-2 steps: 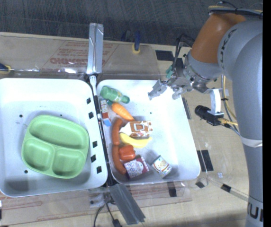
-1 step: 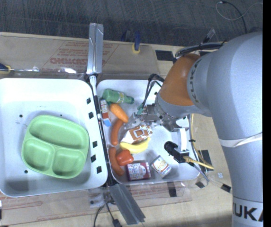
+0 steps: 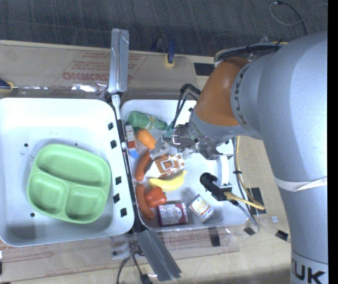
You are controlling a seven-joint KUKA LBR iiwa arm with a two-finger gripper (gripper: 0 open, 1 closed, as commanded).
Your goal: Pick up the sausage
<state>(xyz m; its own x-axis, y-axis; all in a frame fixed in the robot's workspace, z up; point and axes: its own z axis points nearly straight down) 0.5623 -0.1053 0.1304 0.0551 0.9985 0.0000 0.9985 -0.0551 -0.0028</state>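
Sausage (image 3: 142, 165) in right bin (image 3: 228, 218); green tray (image 3: 68, 182) in left bin (image 3: 3, 158).

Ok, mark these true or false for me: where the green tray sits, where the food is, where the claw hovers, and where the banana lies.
1. The green three-compartment plastic tray sits in the left white bin. True.
2. The food items lie on the tray. False: they crowd the right white bin.
3. The claw is over the right bin. True.
4. The yellow banana lies in the left bin. False: it lies in the right bin, beside the orange-red sausage.
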